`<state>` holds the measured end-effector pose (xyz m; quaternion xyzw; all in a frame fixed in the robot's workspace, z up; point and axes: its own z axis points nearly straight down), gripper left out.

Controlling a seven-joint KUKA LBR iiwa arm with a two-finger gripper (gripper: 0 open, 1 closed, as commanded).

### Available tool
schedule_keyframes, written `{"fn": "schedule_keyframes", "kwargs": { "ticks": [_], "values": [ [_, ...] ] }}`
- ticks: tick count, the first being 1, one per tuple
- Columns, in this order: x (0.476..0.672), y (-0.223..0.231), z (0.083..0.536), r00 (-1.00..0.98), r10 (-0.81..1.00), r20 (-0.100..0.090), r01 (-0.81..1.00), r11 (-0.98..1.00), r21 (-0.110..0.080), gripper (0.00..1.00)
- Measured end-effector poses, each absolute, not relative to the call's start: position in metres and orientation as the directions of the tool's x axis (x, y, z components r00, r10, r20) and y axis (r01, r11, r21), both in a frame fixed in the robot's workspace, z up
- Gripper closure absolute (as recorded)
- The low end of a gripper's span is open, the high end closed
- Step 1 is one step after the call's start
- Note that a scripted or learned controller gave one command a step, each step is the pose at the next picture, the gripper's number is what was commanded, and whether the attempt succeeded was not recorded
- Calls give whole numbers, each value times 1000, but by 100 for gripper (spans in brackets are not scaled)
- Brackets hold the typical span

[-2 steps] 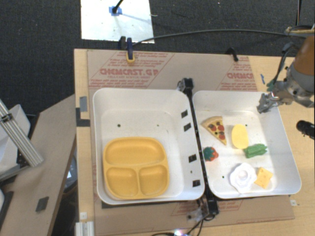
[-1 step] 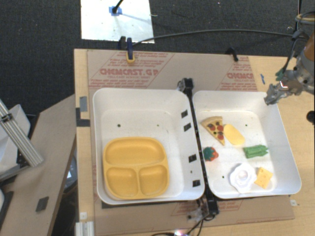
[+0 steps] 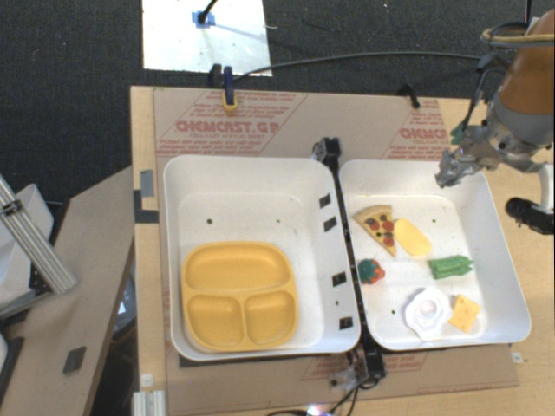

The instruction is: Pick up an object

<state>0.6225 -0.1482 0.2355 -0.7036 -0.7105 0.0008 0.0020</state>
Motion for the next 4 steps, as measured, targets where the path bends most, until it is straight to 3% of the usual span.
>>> {"fn": "schedule_keyframes", "kwargs": {
  "ticks": [1,3,4],
  "values": [
    [619,-99,223,-10,1000,2,1000,10,-5,100],
    [593,-2,200,-10,1000,2,1000,10,-6,100],
    [588,58,210,-12,1000,2,1000,12,-4,100]
  ]
}}
